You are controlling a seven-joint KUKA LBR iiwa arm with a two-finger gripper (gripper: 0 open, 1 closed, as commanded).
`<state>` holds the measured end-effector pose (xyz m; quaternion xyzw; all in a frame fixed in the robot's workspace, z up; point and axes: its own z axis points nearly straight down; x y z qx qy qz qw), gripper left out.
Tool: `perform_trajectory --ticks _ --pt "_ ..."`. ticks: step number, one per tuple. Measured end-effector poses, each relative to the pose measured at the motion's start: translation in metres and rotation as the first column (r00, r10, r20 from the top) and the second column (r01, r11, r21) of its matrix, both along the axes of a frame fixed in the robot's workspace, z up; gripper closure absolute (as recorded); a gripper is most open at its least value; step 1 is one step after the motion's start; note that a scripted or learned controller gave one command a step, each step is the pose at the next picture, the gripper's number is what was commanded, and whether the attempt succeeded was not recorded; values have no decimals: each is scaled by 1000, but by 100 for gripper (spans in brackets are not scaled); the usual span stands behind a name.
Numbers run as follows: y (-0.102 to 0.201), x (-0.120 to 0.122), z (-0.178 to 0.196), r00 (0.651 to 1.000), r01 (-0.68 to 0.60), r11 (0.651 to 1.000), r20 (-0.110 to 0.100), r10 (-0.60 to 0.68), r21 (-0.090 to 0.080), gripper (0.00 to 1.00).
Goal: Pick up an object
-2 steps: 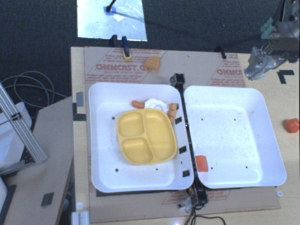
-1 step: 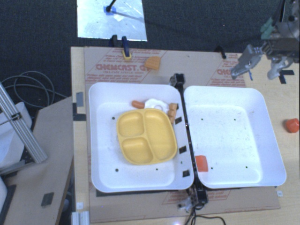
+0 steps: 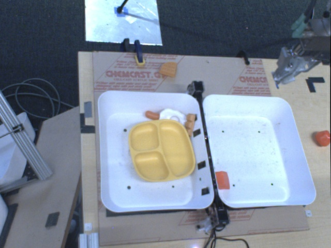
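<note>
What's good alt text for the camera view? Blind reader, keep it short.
Two white bins sit side by side on a bench: the left bin holds a yellow divided plate and small items, the right bin an orange block. The gripper hovers beyond the right bin's far corner.

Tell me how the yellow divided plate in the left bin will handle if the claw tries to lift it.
The yellow divided plate looks like rigid moulded plastic, so it should stay stiff and probably feel light. It is wide and lies flat, so only its thin raised rim offers a grip; held there it would likely tilt or slip. If pushed, it would probably slide across the left bin, nudging the small items at its top edge.
</note>
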<state>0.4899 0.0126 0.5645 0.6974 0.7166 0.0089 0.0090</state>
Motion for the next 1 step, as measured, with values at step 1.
perform_trajectory --ticks 1 --pt "0 0 0 1000 -1 1000 -1 1 0 0"
